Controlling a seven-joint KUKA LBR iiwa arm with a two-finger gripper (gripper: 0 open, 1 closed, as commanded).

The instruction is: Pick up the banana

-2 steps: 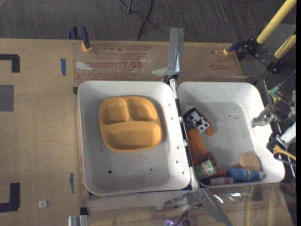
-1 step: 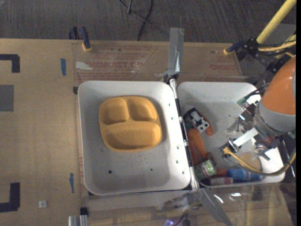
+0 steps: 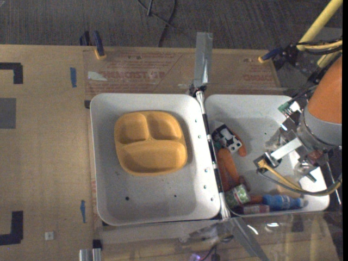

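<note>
My gripper [image 3: 308, 165] hangs over the right half of the right bin [image 3: 255, 110], low among the objects there. The grey wrist with its orange band covers that side of the bin and whatever lies under it. No yellow fruit is visible among the things I can see in the bin. Nothing can be made out between the gripper's tips from this angle.
The left bin [image 3: 109, 189] holds a yellow divided plate [image 3: 150, 142]. The right bin holds a black-and-white object [image 3: 227, 137], an orange carrot-like piece [image 3: 228, 166], a green can [image 3: 237, 194], a blue bottle [image 3: 283, 202] and a small red item [image 3: 251, 209] along its near wall.
</note>
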